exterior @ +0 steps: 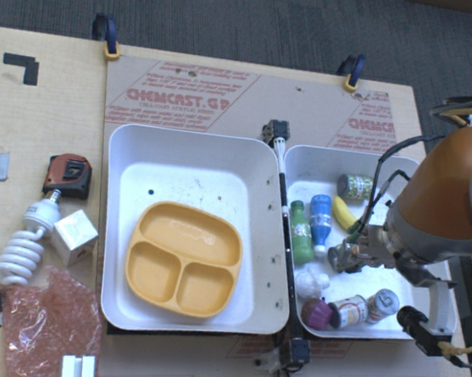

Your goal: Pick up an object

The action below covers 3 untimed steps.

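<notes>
Gripper point(344, 258): grasp state we cannot tell; blue bottle point(321, 219) just beside it, neighbours could spoil our grab.

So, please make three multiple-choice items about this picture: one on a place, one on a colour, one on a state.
1. Where does the divided tray lie?
A. in the left bin
B. in the right bin
C. on the bench outside both bins

2. What colour is the bottle beside the green bottle?
A. red
B. blue
C. black

3. How do the tray's compartments look?
A. filled with bottles
B. covered by a lid
C. bare

Answers:
1 A, the tray rests inside the left bin.
2 B, a blue bottle lies right of the green one.
3 C, nothing lies in any compartment.

The claw is over the right bin.
</notes>
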Motion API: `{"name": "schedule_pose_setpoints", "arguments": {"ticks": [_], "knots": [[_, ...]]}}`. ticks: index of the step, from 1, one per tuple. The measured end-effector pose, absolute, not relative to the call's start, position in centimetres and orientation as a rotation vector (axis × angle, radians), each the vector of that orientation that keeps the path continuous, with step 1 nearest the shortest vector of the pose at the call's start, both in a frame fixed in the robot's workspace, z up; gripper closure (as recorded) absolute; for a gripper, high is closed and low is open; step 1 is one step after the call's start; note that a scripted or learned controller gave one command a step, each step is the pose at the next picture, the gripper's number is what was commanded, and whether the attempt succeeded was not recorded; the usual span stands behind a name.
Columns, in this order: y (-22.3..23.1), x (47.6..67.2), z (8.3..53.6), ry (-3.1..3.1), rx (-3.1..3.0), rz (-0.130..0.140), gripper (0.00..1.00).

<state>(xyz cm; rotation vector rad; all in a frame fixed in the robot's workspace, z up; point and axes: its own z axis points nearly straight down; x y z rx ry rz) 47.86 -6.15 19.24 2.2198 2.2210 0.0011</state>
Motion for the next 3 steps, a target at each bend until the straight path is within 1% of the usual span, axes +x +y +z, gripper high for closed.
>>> {"name": "schedule_pose_setpoints", "arguments": {"ticks": [1, 2, 3], "knots": [[-6.1, 47.9, 19.2, 2.221, 2.220, 0.001, 0.00], [-11.2, 48.9, 9.2, 2.220, 2.223, 0.000, 0.00], [-11.3, 49.0, 10.2, 2.217, 2.224, 0.001, 1.00]]}}
